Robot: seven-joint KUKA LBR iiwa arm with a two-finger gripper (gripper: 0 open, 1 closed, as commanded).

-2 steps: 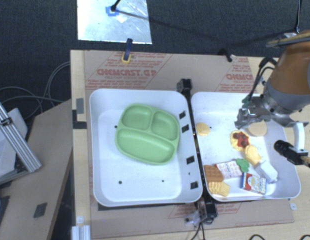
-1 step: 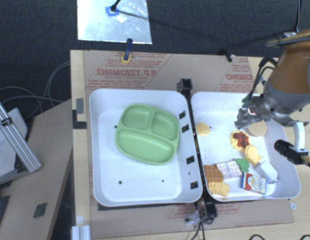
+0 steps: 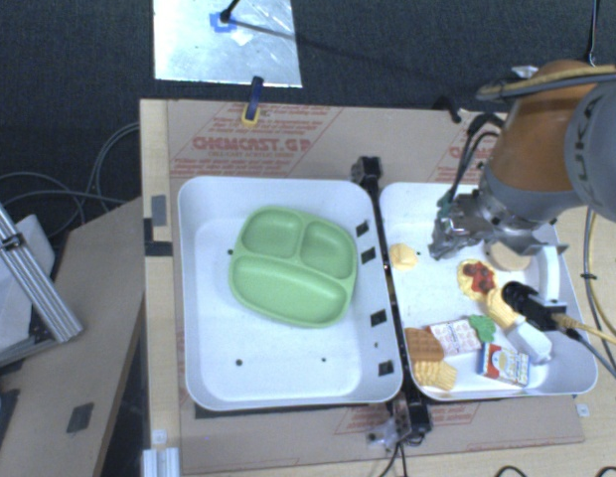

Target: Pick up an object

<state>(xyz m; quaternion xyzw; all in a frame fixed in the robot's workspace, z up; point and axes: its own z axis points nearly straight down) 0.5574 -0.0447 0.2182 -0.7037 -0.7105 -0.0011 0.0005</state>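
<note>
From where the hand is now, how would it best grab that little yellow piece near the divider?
Probably straight from above, pinching the yellow piece across its narrow width. It lies flat and alone on the right bin's floor, apart from the pile of other toys, so both sides look free. The hand hangs just to its right; the divider on its left leaves less room.

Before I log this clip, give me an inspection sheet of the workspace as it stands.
Surface: two white bins, left bin and right bin, on a cardboard-covered bench.
Job's things: toy food pile in right bin; small yellow piece apart from it.
Clutter: green divided plate in left bin.
Grippers: gripper low over right bin; grasp unclear.
Cables: wires left of bench.
Surroundings: metal sheet behind.
</note>
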